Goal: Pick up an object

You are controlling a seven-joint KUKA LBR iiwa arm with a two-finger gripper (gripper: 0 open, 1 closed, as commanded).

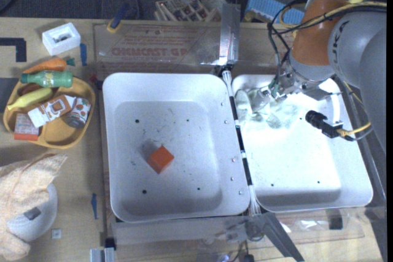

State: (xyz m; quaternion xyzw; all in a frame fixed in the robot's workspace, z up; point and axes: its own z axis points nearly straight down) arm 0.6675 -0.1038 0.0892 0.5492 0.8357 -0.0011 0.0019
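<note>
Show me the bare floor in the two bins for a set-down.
Left bin: bare everywhere around the orange block, widest between it and the far and right walls. Right bin: near half is bare. Its far end is crowded by the arm, the hand and clear clutter.

Block in left bin; end effector over right bin.

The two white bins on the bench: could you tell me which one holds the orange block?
The left bin holds the orange block, lying near its middle. The right bin is the one the arm reaches over, with pale clear items at its far-left corner.
</note>
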